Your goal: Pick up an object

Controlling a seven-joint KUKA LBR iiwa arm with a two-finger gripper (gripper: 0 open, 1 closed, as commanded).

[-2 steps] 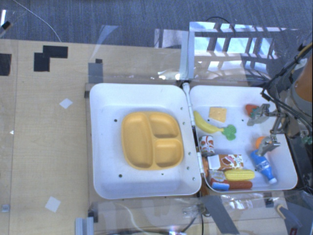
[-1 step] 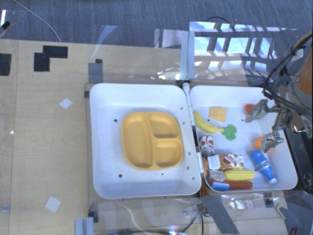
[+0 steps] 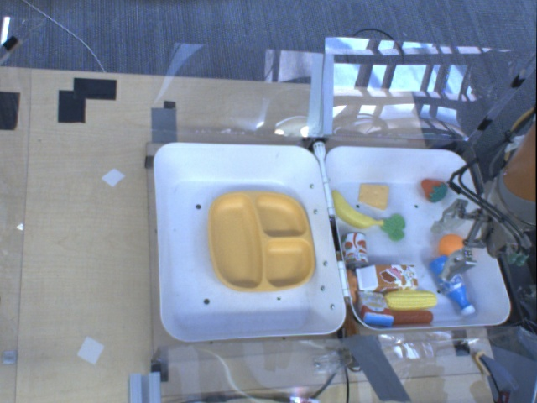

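Orange ball (image 3: 451, 243), judged light, smooth and apt to roll, lay between the fingers of the hand (image 3: 454, 240), which was spread, nothing gripped; opposite sides suited.

- The arm (image 3: 516, 183) reaches in from the right edge, its wrist bent down and leftward.
- The gripper (image 3: 454, 238) hangs low, its two fingers (image 3: 445, 217) spread apart with nothing between them.

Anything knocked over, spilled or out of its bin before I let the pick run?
Nothing stands out. The yellow divided tray lies flat in the left bin. The toys, among them the banana and corn cob, all lie inside the right bin, crowded along its near edge.
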